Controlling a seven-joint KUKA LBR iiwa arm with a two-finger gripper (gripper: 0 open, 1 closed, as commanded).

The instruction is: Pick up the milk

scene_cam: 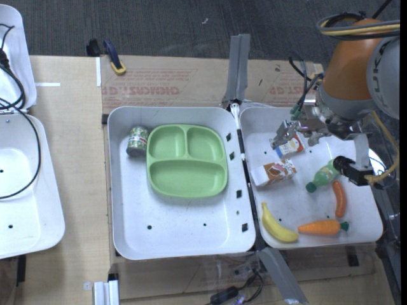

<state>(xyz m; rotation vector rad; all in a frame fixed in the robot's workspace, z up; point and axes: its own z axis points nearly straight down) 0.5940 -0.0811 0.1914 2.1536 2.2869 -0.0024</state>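
Observation:
The milk (292, 147) is a small white carton with orange and red print, lying in the upper left part of the right bin (362, 234). My gripper (285, 135) hangs right over the carton's upper left corner and covers part of it. The grey arm with its orange band (353, 49) comes in from the upper right. I cannot tell whether the gripper touches the carton.
A brown carton (279, 171) lies just below the milk. A green bottle (323, 176), a sausage (340, 199), a carrot (322, 228) and a banana (276, 225) fill the bin's lower half. The left bin (127, 234) holds a green divided plate (187, 160) and a small can (137, 141).

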